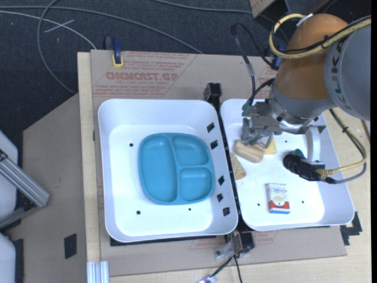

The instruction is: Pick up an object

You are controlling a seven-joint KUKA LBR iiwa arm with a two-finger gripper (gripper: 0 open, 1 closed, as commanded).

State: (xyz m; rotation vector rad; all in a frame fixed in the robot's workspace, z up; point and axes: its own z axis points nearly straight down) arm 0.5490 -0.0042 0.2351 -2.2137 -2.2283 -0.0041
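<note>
Bright, even overhead light — the white bins (118, 187) glare near washout, shadows faint and soft; the arm (309, 52) is slightly blurred.

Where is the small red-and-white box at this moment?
The box lies in the right bin, near its front rim in the camera view, apart from the tan block and the gripper farther back.

arm (321, 63): cut by right edge | right bin (330, 205): far part hidden under arm | small box (277, 197): print unreadable
</note>
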